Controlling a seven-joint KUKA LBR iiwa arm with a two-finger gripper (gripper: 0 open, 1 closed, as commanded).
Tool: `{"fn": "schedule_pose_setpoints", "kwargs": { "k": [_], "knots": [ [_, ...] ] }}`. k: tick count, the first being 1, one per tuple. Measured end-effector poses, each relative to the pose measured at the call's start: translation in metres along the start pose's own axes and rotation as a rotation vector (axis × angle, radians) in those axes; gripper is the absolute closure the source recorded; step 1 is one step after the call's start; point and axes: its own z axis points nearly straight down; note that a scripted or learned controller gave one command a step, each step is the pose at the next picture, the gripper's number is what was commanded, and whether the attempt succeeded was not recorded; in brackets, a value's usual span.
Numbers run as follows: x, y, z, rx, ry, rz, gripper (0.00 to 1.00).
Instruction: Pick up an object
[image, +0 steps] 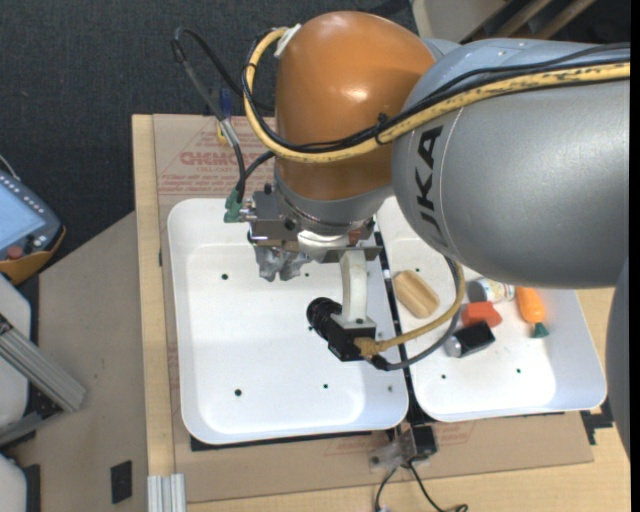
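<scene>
Where it lies, the block (tan, rounded) looks wooden.

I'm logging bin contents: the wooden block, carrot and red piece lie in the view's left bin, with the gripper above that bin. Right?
No. The camera view shows the wooden block, carrot and red piece in the view's right bin; the gripper is above the left bin, as stated.
</scene>
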Motion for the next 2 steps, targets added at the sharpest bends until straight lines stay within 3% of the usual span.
{"fn": "schedule_pose_setpoints", "kwargs": {
  "k": [1, 2],
  "knots": [
    [-0.058, -0.037, -0.019, -0.014, 0.004, 0.007, 1.0],
    [-0.124, -0.035, -0.007, -0.015, 0.004, 0.01, 1.0]
  ]
}}
